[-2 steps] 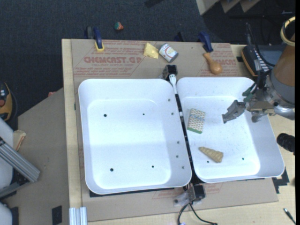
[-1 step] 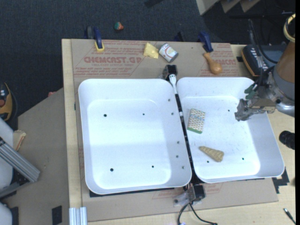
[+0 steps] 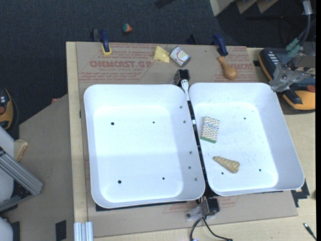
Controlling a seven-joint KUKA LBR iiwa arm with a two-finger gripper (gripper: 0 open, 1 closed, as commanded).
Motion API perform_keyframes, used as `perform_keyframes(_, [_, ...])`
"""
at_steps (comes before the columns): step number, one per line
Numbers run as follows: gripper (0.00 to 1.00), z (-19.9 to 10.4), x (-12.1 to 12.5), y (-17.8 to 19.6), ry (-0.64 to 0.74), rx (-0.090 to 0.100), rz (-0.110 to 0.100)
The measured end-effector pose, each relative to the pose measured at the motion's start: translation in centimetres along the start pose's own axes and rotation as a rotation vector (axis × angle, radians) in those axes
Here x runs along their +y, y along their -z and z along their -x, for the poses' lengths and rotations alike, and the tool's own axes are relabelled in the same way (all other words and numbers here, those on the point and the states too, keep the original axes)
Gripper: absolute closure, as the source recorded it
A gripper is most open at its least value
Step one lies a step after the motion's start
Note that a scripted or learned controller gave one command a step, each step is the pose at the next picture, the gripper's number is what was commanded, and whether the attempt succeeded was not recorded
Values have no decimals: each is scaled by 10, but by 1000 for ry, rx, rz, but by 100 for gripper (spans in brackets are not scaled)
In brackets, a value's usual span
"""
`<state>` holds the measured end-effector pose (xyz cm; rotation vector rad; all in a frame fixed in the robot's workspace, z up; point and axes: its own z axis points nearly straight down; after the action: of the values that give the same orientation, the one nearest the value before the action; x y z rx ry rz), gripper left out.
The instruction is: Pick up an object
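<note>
You see the arm low at the view's right edge, its end effector (image 3: 287, 77) hanging over the far right corner of the right bin (image 3: 281, 134). You cannot tell whether it is open or closed. In that bin a patterned box (image 3: 210, 129) lies near the left wall, and a tan cone (image 3: 226, 163) lies apart, nearer you.

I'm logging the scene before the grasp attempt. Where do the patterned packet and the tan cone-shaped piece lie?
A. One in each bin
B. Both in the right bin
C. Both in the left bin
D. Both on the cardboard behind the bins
B: the patterned packet and the tan cone-shaped piece both rest on the floor of the right bin, the packet nearer the divider.
</note>
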<state>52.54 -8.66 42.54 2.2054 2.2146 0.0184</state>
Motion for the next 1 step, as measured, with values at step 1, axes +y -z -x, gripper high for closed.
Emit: perform_keyframes(1, [100,-71,68,-104,4,5,-27])
